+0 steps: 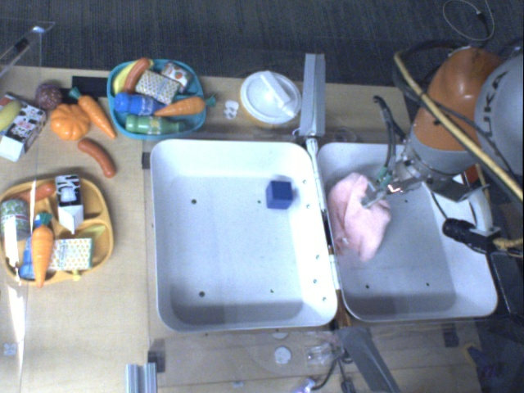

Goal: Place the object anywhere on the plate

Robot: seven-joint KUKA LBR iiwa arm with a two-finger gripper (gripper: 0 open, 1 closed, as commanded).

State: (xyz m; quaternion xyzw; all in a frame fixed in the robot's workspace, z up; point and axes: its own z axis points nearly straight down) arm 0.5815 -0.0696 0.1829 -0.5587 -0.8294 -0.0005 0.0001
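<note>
Claw down on the pink cloth in the right bin, blue block waiting in the left.

From the overhead camera: the gripper sits at the upper right edge of the pink cloth, right of centre frame; I cannot tell whether it is open or closed. The blue block lies alone in the left bin. No obvious plate, so confirm the target, then lift straight up and check something actually comes along.

Soft pink cloth; smooth white plastic bins; matt blue block
</note>
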